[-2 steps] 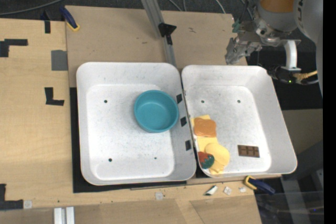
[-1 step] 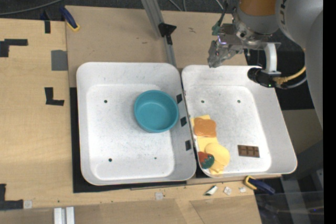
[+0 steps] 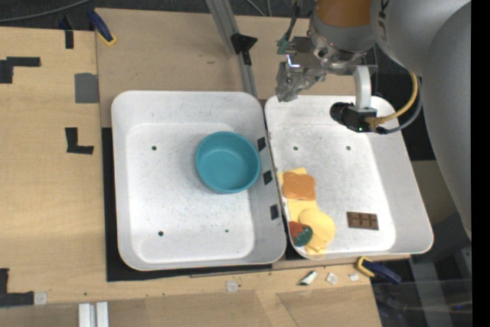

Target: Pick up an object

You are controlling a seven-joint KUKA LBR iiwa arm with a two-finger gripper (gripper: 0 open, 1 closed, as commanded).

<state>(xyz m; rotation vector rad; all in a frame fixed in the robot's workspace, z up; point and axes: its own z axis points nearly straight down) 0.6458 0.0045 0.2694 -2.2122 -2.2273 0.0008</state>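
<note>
White plastic makes up both bins, set side by side so the arm can reach either from the right. The left bin [image 3: 138, 165] holds a teal bowl [image 3: 227, 162], upright near its middle. The right bin [image 3: 383, 165] keeps its small things along the near left side: an orange block [image 3: 299, 185] lying on a yellow piece [image 3: 318, 224], a little red and green item [image 3: 301, 232] touching that yellow piece, and a brown chocolate-like bar [image 3: 362, 221] apart towards the near right corner.

The gripper [image 3: 289, 86] hangs over the far left corner of the right bin, close to the divide between the bins, well apart from every object (nothing lies under it). It carries nothing, though whether it is spread or closed I cannot tell at this angle.

I judge the pick not yet begun: any of these things could serve as the target, and the arm would need to travel towards the near side and descend.
</note>
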